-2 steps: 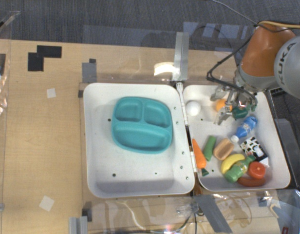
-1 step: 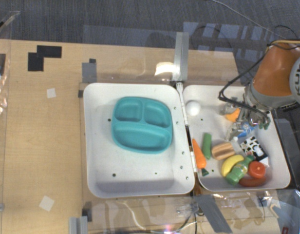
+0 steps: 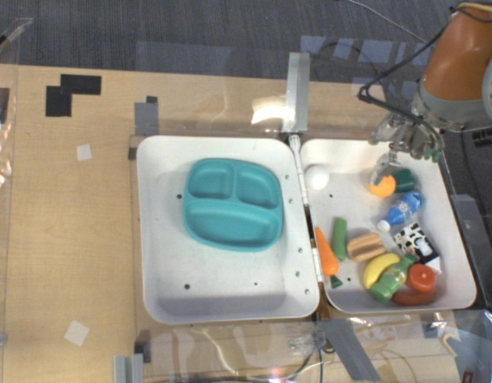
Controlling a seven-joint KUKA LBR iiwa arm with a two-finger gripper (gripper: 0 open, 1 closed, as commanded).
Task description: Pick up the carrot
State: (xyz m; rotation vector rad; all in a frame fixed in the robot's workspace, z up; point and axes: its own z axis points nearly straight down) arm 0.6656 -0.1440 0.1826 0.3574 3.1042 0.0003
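The carrot (image 3: 325,251) is a slim orange piece with a green tip at its near end. It lies along the left wall of the right bin (image 3: 462,250), close to the divider. My gripper (image 3: 389,164) hangs over the far part of the same bin, just above an orange wedge (image 3: 382,187) and next to a green can (image 3: 405,181). The gripper is well away from the carrot, up and to its right. Nothing can be seen held in it.
A green pickle (image 3: 339,238), a bun (image 3: 365,246), a banana (image 3: 378,268), a tomato (image 3: 422,278), a blue bottle (image 3: 403,209) and a white ball (image 3: 316,178) crowd the right bin. A teal divided plate (image 3: 232,203) sits in the left bin (image 3: 162,278).
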